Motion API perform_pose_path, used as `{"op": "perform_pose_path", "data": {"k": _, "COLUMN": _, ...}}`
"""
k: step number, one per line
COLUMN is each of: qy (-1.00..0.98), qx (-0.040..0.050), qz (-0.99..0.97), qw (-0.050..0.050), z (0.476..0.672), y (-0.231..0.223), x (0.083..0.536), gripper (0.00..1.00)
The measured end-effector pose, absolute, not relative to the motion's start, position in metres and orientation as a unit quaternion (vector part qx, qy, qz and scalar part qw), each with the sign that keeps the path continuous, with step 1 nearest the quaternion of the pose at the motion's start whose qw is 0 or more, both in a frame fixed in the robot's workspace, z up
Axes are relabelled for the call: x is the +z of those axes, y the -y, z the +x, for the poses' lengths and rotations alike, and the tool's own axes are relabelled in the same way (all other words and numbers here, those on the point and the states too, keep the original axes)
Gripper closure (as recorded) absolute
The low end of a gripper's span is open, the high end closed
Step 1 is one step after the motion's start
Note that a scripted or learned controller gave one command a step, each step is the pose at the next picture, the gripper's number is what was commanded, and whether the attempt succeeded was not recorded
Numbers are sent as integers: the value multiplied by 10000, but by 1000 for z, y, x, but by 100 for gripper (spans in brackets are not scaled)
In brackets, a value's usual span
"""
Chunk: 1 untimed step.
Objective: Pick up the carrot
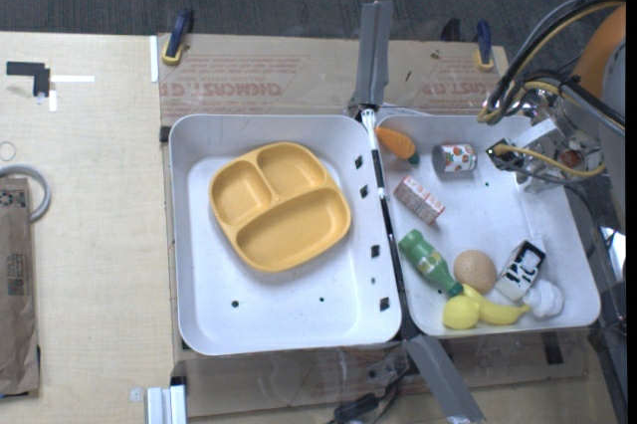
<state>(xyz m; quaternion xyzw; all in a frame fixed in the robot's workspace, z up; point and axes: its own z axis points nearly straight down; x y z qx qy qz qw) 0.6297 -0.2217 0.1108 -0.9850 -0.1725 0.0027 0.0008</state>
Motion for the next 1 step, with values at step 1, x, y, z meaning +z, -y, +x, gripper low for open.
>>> {"op": "perform_pose_path", "data": {"k": 1, "qy": 1755, "qx": -19, "qz": -9845, "qw": 28, "z": 634, "y": 216, "x": 113, "gripper": 0}}
